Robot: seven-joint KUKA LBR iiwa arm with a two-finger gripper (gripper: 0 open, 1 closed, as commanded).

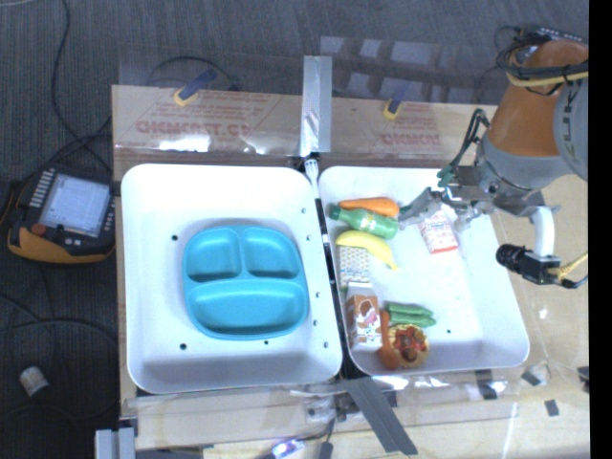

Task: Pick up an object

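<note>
My gripper (443, 212) hangs low over the upper part of the right bin (488, 299), open, its two fingers spread apart. Just below it a small white packet with red print (442, 240) lies flat on the bin floor, its upper end under the gripper and not clamped. To the left lie an orange carrot (371, 205), a green bottle (369, 222) and a yellow banana (369, 248), stacked close along the bin's left wall. Nearer the front sit a small box (357, 272), a brown snack packet (362, 319), green beans (410, 314) and a red and orange toy food (405, 344).
The left bin (153, 208) holds a blue divided plate (247, 280). A raised divider (326, 256) separates the bins. The arm's wrist with its orange band (529, 113) and a black cable fitting (521, 257) overhang the right bin's far right side. An orange-edged handheld control unit (62, 213) lies on the floor at left.
</note>
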